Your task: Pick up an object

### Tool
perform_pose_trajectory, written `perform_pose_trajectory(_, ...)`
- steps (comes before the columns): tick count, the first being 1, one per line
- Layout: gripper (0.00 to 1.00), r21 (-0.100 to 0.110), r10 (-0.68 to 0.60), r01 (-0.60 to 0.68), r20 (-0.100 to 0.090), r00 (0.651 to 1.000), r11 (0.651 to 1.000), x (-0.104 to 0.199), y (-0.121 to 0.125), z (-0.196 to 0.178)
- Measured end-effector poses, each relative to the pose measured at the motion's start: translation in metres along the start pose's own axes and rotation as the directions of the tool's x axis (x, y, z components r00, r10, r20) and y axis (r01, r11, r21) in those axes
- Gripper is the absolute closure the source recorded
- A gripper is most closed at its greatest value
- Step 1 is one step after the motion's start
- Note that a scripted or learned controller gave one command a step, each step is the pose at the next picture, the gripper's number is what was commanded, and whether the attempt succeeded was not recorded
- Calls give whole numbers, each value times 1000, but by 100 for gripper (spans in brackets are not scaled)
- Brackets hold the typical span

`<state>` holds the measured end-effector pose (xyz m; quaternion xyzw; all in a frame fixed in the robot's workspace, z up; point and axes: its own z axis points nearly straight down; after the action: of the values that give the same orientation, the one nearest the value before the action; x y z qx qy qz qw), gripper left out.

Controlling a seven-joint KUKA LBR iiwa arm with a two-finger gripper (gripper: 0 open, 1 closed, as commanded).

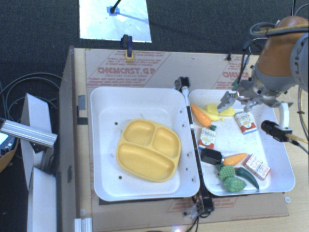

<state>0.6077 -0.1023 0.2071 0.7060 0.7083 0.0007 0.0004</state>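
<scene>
Claw (236,100) hovering over right bin (285,178), fingers spread above yellow toy (219,111) by carrot (200,115). Left bin (104,129) holds yellow divided tray (148,150).

Both bins white: left bin (104,129), right bin (282,170). Divided plate (148,150) yellow. Two carrots orange, one (201,115) upper left, one (235,159) lower. Banana (219,111) yellow. Two cartons (245,122) (207,137) white with red. Pepper (247,176) dark green; leafy vegetable (231,179) light green. Bench board (145,66) tan, red lettering. Arm (285,47) grey with orange.
</scene>
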Motion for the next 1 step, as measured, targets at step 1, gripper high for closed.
perform_pose_trajectory(1, 0, -4, -2, 2, 4, 1000, 1000, 15, 44, 101)
